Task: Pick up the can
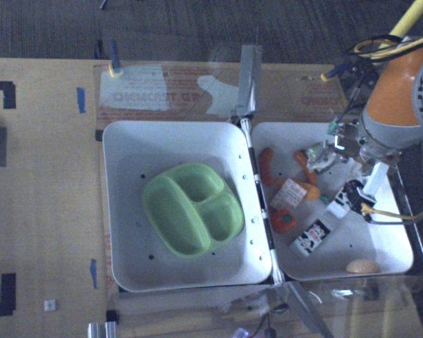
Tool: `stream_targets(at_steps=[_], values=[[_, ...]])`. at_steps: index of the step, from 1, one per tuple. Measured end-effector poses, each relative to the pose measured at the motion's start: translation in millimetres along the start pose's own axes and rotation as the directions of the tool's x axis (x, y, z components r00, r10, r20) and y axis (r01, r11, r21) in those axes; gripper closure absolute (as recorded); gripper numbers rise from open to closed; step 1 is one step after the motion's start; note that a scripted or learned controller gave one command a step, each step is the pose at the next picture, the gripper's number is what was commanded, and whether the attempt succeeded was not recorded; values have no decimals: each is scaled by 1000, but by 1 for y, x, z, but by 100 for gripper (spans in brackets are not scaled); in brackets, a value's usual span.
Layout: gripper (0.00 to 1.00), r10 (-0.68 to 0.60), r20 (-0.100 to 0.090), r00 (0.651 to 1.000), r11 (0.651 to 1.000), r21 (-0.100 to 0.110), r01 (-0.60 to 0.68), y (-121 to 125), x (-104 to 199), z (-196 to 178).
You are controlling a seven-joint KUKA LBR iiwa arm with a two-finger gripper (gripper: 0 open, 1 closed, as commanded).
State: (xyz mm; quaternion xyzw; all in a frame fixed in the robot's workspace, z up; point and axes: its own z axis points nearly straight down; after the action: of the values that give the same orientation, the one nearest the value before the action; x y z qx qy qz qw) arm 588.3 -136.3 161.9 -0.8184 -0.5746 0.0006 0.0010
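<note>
Since the small white-and-red-labelled can (290, 192) lies tilted in the left part of the right-hand shallow white bin (395, 252), with a round red tomato toy (283, 220) just in front and an orange piece (311, 191) just beside it, the claw (326, 157) should come down squarely across its body. Beyond, the grey arm with its orange band (398, 94) bends down from the right, claw hovering just past the can; how wide it stands I cannot tell.

Even, muted light, slightly blurry throughout, faint shadows inside the white bins (127, 153)
</note>
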Motion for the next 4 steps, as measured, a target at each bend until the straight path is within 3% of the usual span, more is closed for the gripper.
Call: stream_targets(at_steps=[1,2,3,4], values=[[0,-133,0,991,991,0,133,-24,15,25],[0,-216,1,976,976,-4,216,33,-21,64],[0,-103,-11,995,994,36,103,91,-29,68],[100,-107,-9,994,994,28,107,93,-28,54]])
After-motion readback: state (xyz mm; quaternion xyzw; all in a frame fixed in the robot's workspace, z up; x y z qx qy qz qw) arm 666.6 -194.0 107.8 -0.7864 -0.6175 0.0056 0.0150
